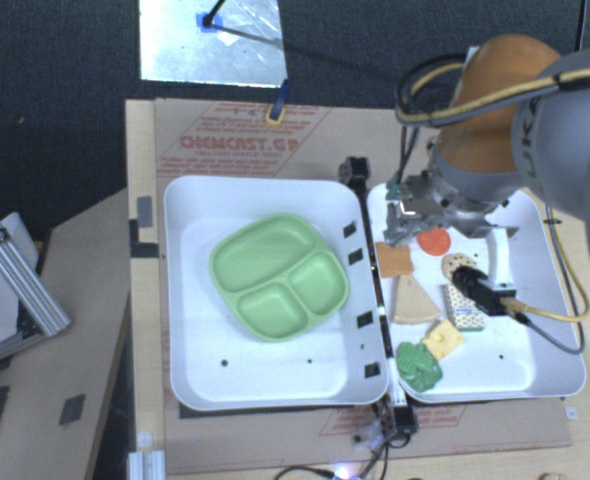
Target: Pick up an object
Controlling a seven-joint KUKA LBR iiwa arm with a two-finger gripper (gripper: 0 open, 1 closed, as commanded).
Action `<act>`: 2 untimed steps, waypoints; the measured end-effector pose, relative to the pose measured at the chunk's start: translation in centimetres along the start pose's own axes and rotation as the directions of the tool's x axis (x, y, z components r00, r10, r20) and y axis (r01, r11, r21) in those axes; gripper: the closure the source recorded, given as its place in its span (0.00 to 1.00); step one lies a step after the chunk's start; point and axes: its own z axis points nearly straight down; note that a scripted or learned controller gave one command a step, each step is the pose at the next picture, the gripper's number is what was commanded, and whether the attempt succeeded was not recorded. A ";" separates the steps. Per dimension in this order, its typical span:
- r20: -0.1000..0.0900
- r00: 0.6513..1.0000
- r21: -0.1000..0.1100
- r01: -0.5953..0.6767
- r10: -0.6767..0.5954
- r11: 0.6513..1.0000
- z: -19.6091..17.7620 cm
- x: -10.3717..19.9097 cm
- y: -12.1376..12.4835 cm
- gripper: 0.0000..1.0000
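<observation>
The grey two-finger gripper point(407, 220) is parked low over the far left corner of the right shallow white bin point(540, 368). Whether it's spread or closed can't be made out from this angle.

All the pickable stuff is piled in that same bin:
- A flat orange-brown square point(394, 260) is found just nearer the camera than the gripper, close by the bin's left wall.
- A small red round disc point(435, 241) is sat just to the gripper's right, beside that square.
- A speckled pale round cookie point(457, 264) is seen a bit further right and nearer.
- A tan triangular wedge point(415, 301) is laid nearer still, past the square.
- A small blue-patterned block point(466, 315) is placed right of the wedge.
- A yellow chunk point(442, 340) and a green leafy lump point(419, 365) are furthest from the gripper, down at the near edge — the two look to be touching.

Well off to the gripper's left, a light green divided plastic plate point(278, 276) is resting in the left shallow white bin point(190, 268).
</observation>
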 end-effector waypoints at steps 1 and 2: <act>0.000 1.000 0.003 -0.001 0.001 1.000 1.4 4.4 -0.1 1.00; 0.000 1.000 0.000 -0.003 0.003 1.000 1.7 6.6 1.7 1.00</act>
